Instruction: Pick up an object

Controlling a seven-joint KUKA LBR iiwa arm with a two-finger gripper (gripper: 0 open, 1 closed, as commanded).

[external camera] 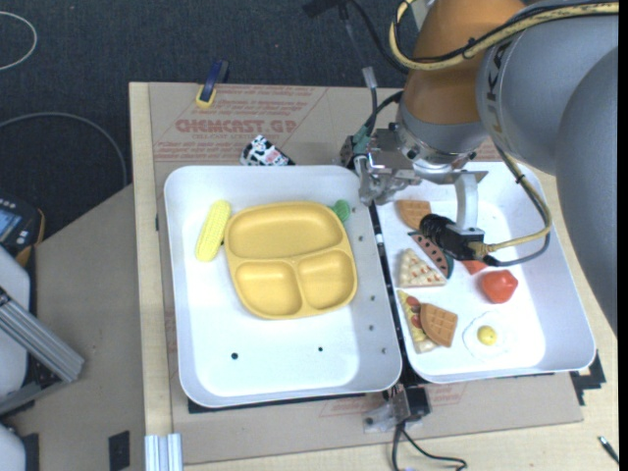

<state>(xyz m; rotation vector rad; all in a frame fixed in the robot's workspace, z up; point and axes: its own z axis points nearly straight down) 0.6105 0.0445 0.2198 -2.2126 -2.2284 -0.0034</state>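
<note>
My gripper (385, 183) hangs over the far end of the wall between the two bins, just left of a tan bread piece (414, 211). The right bin (559, 292) also holds a pizza slice (422, 269), a red tomato (499, 286), a waffle sandwich (432, 324) and a fried egg (485, 337). In the left bin (196, 341) a yellow divided plate (289, 255) lies with a corn cob (211, 230) at its left. A small green piece (340, 209) sits by the plate's far right corner, close to the gripper.
A black-and-white cow-patterned toy (263, 151) lies on the bench behind the left bin. A blue and yellow clip (209, 86) sits at the bench's far edge. The bulky arm covers the right bin's far right corner.
</note>
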